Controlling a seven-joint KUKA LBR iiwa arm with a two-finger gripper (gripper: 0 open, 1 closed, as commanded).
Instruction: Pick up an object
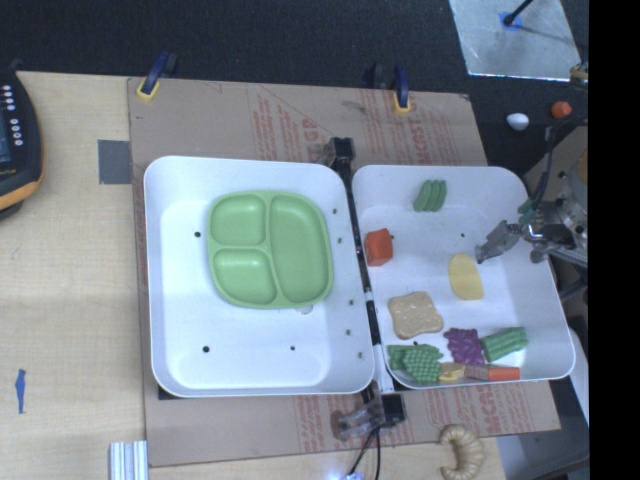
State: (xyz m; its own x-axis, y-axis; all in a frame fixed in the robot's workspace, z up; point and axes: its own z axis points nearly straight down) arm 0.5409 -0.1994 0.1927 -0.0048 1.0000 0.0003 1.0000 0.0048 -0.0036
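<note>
Jaws: cannot tell whether spread or pressed together; nothing seen between them.
Gripper [497, 240]: right of frame, over the right bin [500, 183].
Nearest object: yellow piece [465, 276], just below-left of it.
Others: orange block [379, 247], green pods [430, 196], toast [414, 314], purple grapes [462, 344].
Left bin [180, 358]: green divided plate [271, 249].

Even, fairly bright overhead light; the white bins [250, 368] glare, nearly washing out their rims. Soft shadows lie inside the left bin's walls. Around the gripper [497, 243] at frame right, detail turns soft, perhaps from motion blur.
</note>
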